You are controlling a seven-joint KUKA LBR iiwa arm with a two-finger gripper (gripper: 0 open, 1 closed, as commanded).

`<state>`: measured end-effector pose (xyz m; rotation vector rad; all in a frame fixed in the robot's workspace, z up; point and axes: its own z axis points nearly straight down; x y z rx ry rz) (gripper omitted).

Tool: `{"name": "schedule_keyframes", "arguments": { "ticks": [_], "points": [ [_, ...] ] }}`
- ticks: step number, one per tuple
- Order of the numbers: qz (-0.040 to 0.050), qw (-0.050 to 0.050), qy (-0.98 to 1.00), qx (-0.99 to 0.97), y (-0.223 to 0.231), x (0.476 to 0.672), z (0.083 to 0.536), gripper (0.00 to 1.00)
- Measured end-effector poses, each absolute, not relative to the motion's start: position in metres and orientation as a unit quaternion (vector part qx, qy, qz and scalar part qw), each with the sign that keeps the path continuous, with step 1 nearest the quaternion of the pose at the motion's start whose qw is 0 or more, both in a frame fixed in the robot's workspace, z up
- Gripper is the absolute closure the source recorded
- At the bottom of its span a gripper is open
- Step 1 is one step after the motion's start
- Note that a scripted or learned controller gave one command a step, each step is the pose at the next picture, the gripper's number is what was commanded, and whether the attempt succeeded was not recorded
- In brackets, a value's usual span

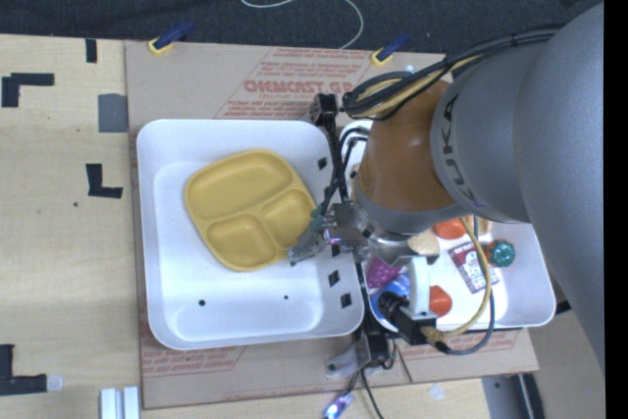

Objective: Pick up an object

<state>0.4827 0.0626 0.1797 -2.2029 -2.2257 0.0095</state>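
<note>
A yellow divided tray (250, 208) lies tilted in the left white bin (177, 309), filling its upper middle. My gripper (312, 242) reaches down from the orange-banded wrist (397, 167) at the right side of that bin, its tips at the tray's lower right edge. The right bin (535, 294) holds several small objects under the arm: an orange piece (449, 230), a red and white piece (439, 299), a teal ball (502, 253), a striped packet (471, 267) and a purple-blue thing (391, 278). The arm hides most of that bin.
The bins rest on a cardboard sheet (294, 83) on a wooden bench. Cables loop over the wrist and a white cord (294, 0) lies behind. Two small dark specks (201, 302) sit on the left bin's floor near its front.
</note>
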Motion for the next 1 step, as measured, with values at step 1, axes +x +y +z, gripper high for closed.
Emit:
{"name": "schedule_keyframes", "arguments": {
  "ticks": [1],
  "points": [
    [0.0039, 0.004, -0.708, -0.706, 0.0568, 0.4836, 0.1913, 1.0]
  ]
}}
